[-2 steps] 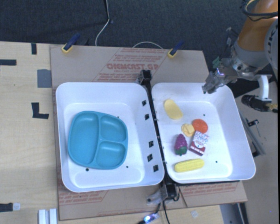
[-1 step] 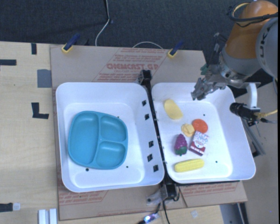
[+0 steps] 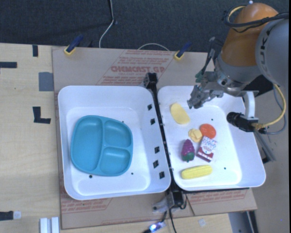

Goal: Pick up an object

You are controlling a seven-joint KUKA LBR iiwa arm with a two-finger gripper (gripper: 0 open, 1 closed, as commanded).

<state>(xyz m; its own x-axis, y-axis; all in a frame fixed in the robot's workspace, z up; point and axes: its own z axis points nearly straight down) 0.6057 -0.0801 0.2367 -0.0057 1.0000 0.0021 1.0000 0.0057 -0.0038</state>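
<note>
Several toy foods lie in the right bin (image 3: pixel 242 171): a yellow lemon-like piece (image 3: pixel 179 113), a small yellow item (image 3: pixel 195 135), an orange-red round piece (image 3: pixel 207 130), a purple eggplant (image 3: pixel 187 150), a red-and-white carton (image 3: pixel 206 148) and a corn cob (image 3: pixel 196 171). My gripper (image 3: pixel 196 100) hangs over the back of the right bin, just right of and above the lemon-like piece. Nothing is visible between its fingers.
The left bin (image 3: pixel 68 101) holds a blue divided plate (image 3: pixel 101 145). A black divider (image 3: pixel 156 125) runs between the bins. A black cable connector (image 3: pixel 238 121) with a yellow cable sits over the right bin's right side. Cardboard lies under both bins.
</note>
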